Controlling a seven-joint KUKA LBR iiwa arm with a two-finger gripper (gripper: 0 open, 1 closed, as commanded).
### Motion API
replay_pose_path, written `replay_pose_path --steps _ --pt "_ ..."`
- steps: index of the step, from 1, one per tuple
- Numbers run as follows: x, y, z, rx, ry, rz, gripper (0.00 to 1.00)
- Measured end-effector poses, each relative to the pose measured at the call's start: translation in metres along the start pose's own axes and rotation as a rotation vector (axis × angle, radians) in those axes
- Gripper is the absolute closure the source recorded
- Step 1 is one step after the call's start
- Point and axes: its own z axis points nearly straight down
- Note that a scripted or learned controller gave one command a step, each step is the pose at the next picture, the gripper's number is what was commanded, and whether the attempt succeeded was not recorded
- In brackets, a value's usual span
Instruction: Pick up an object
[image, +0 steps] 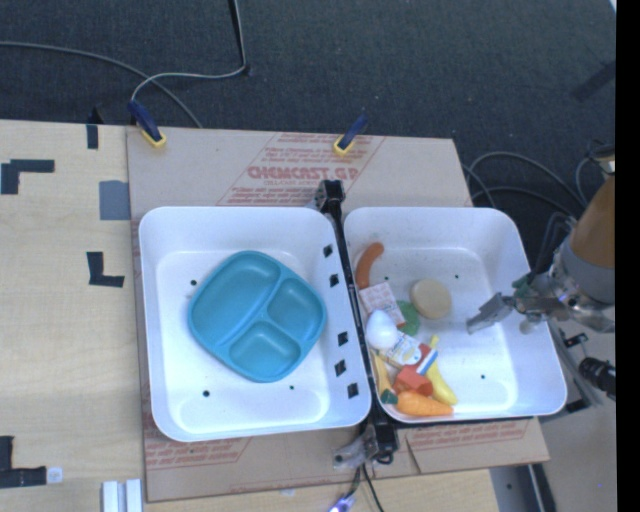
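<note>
Even, bright overhead light; white bins (240, 225) slightly glary; soft shadows; focus perhaps mildly soft throughout.

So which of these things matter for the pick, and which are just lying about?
In play:
gripper, over the right bin
tan disc
white egg
sausage
carrot

Lying about:
blue divided plate in the left bin
yellow clamps

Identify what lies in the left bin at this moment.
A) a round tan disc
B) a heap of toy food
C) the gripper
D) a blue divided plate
D: the blue divided plate lies alone on the floor of the left bin, while the toy food pile and the round tan disc sit in the right bin, where the gripper also hangs.
</note>
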Motion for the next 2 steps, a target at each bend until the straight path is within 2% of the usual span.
replay_pose_path --steps 1,2 --pt "0.060 0.061 0.056 0.000 0.001 -0.002 0.00" --pt "0.093 0.078 0.091 -0.014 -0.007 0.001 0.00"
